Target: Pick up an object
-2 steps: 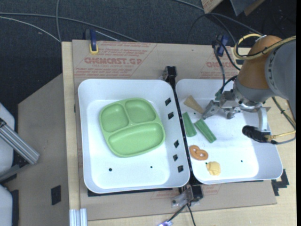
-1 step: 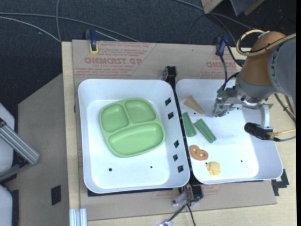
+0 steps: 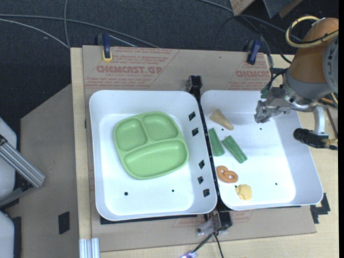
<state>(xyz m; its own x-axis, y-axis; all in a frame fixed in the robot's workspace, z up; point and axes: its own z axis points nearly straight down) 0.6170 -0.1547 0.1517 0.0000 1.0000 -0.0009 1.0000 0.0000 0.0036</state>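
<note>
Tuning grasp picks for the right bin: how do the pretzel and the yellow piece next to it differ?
Colour: the pretzel is orange-brown, the yellow piece pale yellow. Shape: the pretzel is a flat twist with open holes, the yellow piece a solid rounded lump. Place: the pretzel lies close to the divider between the bins, the yellow piece nearer the right bin's front edge. Both are small, lie loose on the bin floor, and sit apart from the gripper.

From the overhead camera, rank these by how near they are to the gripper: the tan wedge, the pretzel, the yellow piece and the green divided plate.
Measured from the gripper, over the right bin's far end:
1. Tan wedge, just to its left, right bin.
2. Pretzel, right bin, near the divider.
3. Yellow piece, right bin's near edge.
4. Green divided plate, left bin.
</note>
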